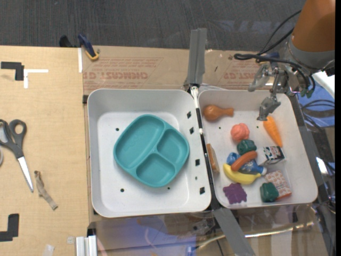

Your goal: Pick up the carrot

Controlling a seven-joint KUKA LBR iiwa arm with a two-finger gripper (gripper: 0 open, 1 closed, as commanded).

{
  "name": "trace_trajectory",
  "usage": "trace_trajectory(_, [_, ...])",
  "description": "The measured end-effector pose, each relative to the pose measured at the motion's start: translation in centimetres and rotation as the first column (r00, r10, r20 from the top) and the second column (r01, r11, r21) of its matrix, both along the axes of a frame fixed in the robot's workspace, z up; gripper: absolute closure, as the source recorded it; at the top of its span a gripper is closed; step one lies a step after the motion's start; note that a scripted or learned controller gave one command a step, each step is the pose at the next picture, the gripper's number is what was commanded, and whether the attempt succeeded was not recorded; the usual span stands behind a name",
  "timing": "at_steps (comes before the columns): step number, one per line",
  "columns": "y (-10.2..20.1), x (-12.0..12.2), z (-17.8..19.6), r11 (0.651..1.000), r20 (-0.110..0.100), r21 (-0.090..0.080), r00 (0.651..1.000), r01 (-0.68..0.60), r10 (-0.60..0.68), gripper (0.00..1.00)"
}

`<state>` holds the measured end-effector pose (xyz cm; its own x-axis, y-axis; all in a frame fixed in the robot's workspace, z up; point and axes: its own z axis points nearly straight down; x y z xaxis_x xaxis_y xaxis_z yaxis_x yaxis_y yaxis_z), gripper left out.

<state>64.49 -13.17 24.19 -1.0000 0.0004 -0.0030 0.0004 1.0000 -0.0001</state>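
The carrot (pixel 273 132) is a small orange cone lying along the right wall of the right bin (pixel 303 159), its thick end toward the back. My gripper (pixel 268 107) hangs over the bin's far right corner, just behind the carrot's thick end and a little to its left. Nothing shows in its grasp. The orange-banded wrist (pixel 317 20) rises above it at the upper right.
Toys crowd the right bin: a drumstick (pixel 217 111), a red ball (pixel 240 131), a green piece (pixel 246 146), a sausage (pixel 244 159), a banana (pixel 240 176), purple grapes (pixel 234 193) and a small carton (pixel 273 153) right below the carrot. The left bin (pixel 101 196) holds a teal divided plate (pixel 152 150). Scissors (pixel 16 143) lie on the bench at left.
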Motion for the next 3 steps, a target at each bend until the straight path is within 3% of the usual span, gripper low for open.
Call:
trace_trajectory(1, [-5.9,0.5,-7.9,0.996,0.001,-0.001,0.996,-0.084,0.084,0.00])
trace_trajectory(2, [-9.0,-0.8,-14.8,0.999,0.002,-0.001,0.999,-0.046,0.046,0.00])
trace_trajectory(3, [-8.9,-0.6,-13.6,0.999,0.009,-0.004,0.999,-0.049,0.049,1.00])
